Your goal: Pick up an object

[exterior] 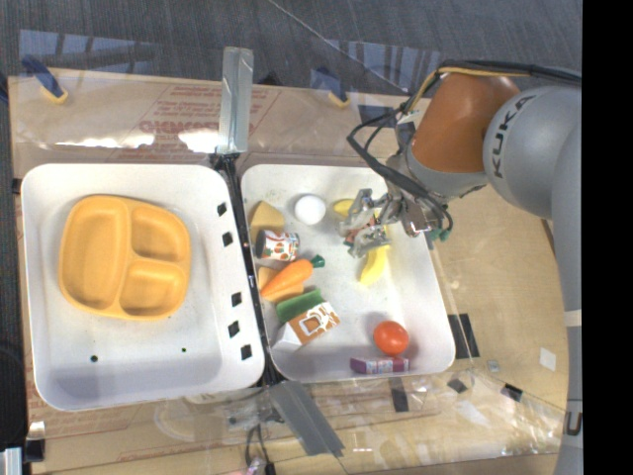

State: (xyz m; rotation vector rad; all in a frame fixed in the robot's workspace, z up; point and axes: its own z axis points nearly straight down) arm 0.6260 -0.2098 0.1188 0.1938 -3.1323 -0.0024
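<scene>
the arm's gripper point(364, 228) hangs low over the upper middle of the right bin point(435, 295), directly above a yellow banana point(373, 263). from where i stand, i cannot tell how the end effector is set, nor whether anything is in it. in the same bin lie a white ball point(310, 209), an orange carrot point(288, 278), a green piece point(298, 305), a small carton point(316, 325), a red tomato point(392, 337) and a purple packet point(378, 365). the left bin point(59, 364) bears a yellow divided plate point(124, 255).
</scene>
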